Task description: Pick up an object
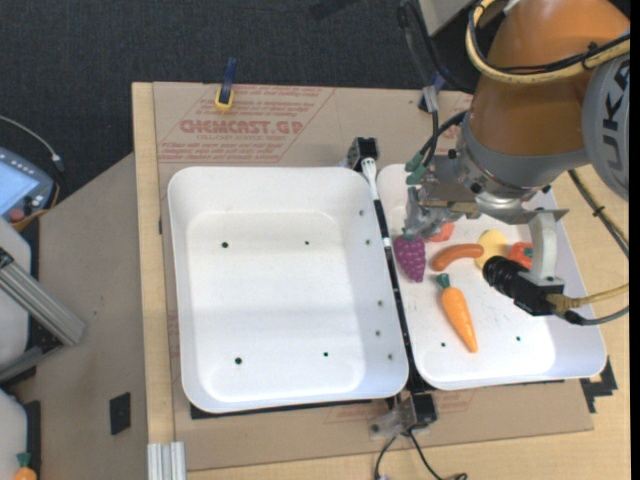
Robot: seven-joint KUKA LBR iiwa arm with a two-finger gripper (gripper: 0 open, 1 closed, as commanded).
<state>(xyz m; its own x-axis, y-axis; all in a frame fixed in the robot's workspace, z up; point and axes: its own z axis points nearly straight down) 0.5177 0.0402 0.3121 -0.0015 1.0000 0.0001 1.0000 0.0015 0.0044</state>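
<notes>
Hovering gripper (pixel 420 230) over grapes (pixel 409 256); sausage (pixel 458 255), carrot (pixel 459 314) nr.

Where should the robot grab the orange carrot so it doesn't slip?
Probably across the thick middle of the carrot, coming straight down from above. It lies flat in the right bin, slanting with its green top up-left, and there's bare floor on both long sides for fingers. The narrow tip would likely slip.
</notes>
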